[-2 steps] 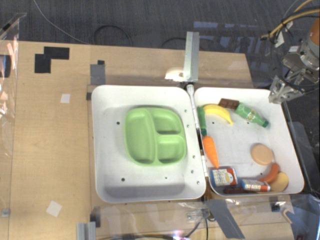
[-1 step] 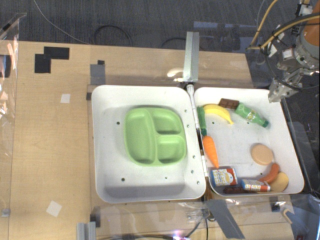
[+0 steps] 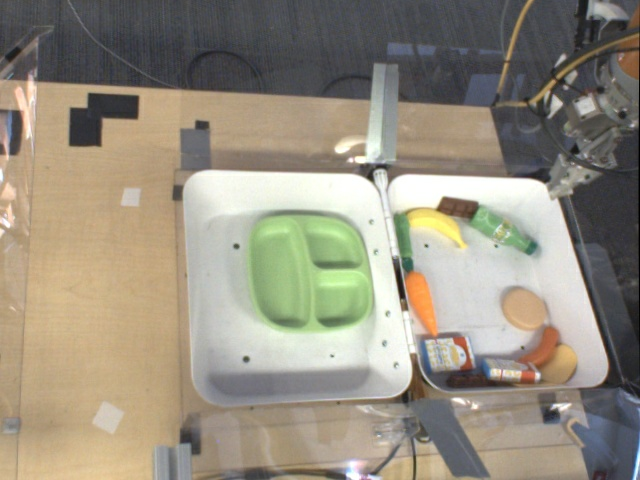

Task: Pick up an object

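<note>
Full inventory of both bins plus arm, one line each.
left bin: 1, white, left half of bench
divided plate: 1, green, centre of left bin
right bin: 1, white, beside left bin
banana: 1, yellow, right bin top
chocolate bar: 1, brown, beside banana
bottle: 1, green, right of banana
carrot: 1, orange, by divider
cookie: 1, tan, right side
carton: 1, red-white-blue, bottom edge
gripper: 1, grey, above right bin's top right corner

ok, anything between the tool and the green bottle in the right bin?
Nothing visible. The tool sits at the right bin's top-right corner, and the green bottle lies down-left of it with bare bin floor between. The chocolate bar lies beyond the bottle.
</note>
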Controlling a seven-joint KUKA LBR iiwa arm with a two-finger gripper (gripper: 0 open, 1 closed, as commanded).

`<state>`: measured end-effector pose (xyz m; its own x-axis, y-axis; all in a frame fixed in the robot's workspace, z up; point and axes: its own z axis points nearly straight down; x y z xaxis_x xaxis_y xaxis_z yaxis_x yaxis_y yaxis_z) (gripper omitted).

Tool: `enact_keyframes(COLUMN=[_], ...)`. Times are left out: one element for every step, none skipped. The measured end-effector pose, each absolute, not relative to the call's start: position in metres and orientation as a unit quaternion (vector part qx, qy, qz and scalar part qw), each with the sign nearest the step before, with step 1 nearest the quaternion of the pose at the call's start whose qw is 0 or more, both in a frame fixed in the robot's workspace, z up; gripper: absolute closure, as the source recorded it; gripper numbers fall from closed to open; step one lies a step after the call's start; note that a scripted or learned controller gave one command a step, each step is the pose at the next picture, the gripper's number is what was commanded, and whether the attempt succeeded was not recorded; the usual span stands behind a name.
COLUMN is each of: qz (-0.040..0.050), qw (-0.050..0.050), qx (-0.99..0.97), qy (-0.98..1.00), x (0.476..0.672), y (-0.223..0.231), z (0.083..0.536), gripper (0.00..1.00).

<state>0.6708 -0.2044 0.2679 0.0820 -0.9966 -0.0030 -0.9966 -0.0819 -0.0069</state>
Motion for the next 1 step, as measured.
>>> enact_keyframes(qz=[-0.0004], qw=[0.002], qx=[-0.855], qy=[0.519], x=[0.5690], y=[-0.1930], z=[0.2694], gripper=[1.00])
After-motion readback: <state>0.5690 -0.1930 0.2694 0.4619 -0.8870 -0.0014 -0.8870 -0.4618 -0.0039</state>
